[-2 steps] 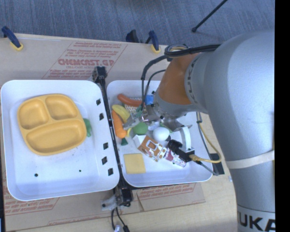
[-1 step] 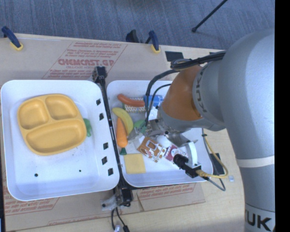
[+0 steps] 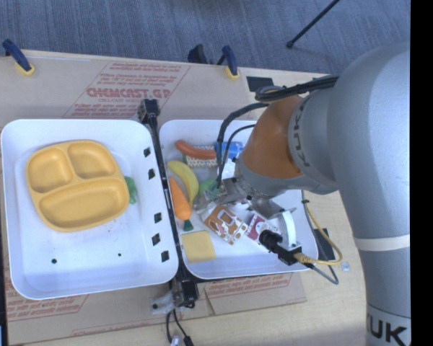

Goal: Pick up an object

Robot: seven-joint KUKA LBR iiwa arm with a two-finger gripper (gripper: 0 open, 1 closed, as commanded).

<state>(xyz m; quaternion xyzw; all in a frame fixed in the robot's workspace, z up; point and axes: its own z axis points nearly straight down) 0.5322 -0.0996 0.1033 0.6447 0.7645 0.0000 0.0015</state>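
Camera view shows the gripper (image 3: pixel 234 193) low in the crowded right bin (image 3: pixel 202 266), its state impossible to tell, over a patterned wrapper (image 3: pixel 227 223) beside a smooth carrot (image 3: pixel 180 199), banana (image 3: pixel 184 179), sausage (image 3: pixel 195 150) and flat yellow slice (image 3: pixel 199 246). Across the divider, the left bin (image 3: pixel 72 269) holds a glossy yellow sectioned plate (image 3: pixel 76 184) with open floor around it. Red print on the cardboard (image 3: pixel 126 89) reads "CHEMCAST".

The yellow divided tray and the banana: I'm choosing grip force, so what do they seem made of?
The yellow divided tray looks like moulded plastic, matte with a soft sheen, with rounded compartment walls. The banana looks like smooth plastic toy food, uniformly yellow; it could be rubbery, the view leaves that open.
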